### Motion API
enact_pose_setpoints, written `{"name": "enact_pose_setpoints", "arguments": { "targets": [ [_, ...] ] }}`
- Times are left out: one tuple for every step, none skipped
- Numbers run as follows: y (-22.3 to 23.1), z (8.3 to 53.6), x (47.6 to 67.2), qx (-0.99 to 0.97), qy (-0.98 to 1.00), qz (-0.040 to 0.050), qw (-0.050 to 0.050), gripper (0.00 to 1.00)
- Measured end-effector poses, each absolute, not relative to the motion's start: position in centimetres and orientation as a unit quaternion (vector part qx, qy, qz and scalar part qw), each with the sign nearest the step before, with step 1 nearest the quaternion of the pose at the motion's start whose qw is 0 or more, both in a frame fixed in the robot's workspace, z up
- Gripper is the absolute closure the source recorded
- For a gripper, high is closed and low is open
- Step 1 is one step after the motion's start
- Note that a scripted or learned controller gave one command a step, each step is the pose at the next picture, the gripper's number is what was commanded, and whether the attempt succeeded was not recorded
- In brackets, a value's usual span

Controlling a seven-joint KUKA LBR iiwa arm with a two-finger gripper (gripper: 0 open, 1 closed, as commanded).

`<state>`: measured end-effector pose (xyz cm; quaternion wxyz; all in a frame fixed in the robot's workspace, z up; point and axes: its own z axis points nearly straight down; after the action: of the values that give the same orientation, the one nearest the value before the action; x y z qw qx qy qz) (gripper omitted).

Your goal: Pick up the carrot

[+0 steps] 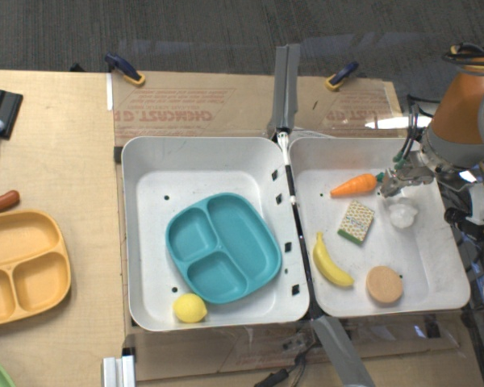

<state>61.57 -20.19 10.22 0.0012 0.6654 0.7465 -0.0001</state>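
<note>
- Orange and tapered, the carrot (354, 186) is lying in the right bin (436, 297), near its far side, green end pointing toward the end effector (392, 185).
- A speckled sponge (356, 222) is sitting just in front of the carrot; a banana (331, 264) and a round tan disc (384, 285) are lying nearer the front wall.
- A crumpled clear lump (402, 214) is resting beside the end effector.
- The left bin (145, 216) is holding a teal divided plate (223, 248) and a lemon (189, 308).
- The end effector is hovering at the carrot's green tip — whether its fingers are apart or together, I cannot tell.
- Cardboard (189, 110) behind the bins is showing red lettering — upside down, not fully readable.
</note>
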Motion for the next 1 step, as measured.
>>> {"name": "enact_pose_setpoints", "arguments": {
  "targets": [
    [-19.11, 9.19, 65.81, 0.465, 0.885, -0.0008, -0.001, 1.0]
  ]
}}
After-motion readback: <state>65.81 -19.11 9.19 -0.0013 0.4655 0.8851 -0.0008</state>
